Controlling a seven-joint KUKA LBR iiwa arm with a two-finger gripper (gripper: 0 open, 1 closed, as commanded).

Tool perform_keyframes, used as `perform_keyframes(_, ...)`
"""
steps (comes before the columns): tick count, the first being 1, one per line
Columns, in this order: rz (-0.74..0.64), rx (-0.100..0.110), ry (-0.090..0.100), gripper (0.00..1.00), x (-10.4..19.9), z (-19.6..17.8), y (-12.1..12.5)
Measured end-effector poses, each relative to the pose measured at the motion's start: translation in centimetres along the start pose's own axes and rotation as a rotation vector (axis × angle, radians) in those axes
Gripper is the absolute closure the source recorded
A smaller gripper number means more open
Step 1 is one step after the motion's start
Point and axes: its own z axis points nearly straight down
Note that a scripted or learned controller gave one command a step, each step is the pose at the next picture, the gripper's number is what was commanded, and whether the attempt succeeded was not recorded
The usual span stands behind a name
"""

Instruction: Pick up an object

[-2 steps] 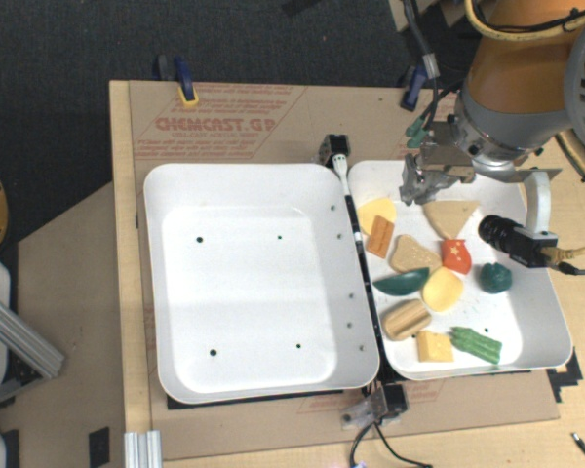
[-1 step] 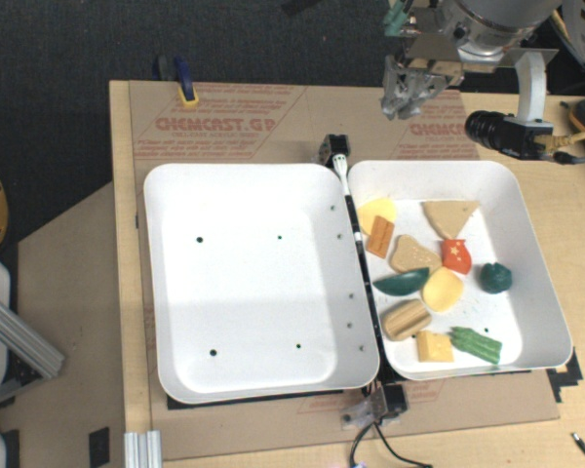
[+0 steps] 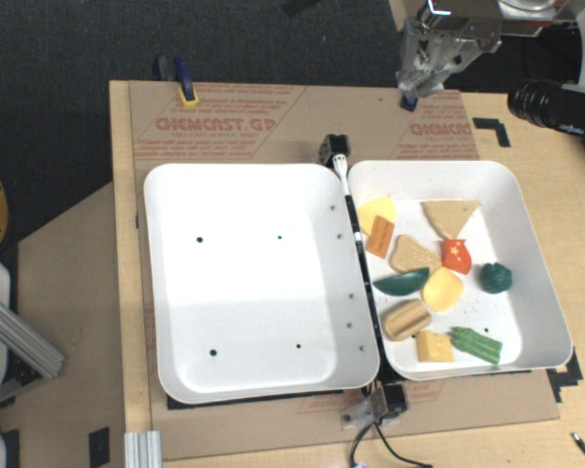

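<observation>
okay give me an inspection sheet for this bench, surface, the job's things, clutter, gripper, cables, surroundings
Surface: brown board bearing two white bins side by side, left bin and right bin.
Job's things: toy foods in the right bin, among them a tan wedge, orange block, red piece, dark green ball and bread roll.
Clutter: blue and yellow clamp at the board's far edge.
Gripper: gripper hangs above the board beyond the right bin, holding nothing.
Cables: dark cable at the near edge.
Surroundings: dark carpet.
</observation>
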Motion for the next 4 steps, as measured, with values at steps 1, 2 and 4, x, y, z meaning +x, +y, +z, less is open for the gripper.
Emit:
perform_keyframes(1, 0.003, 0.03, -0.007, 1.0, 3.2, 11.1, -5.3)
perform_keyframes(2, 0.004, 0.012, -0.003, 1.0, 6.4, 7.7, -6.8)
perform_keyframes(4, 0.007, 0.016, -0.004, 1.0, 12.2, 16.8, -6.9)
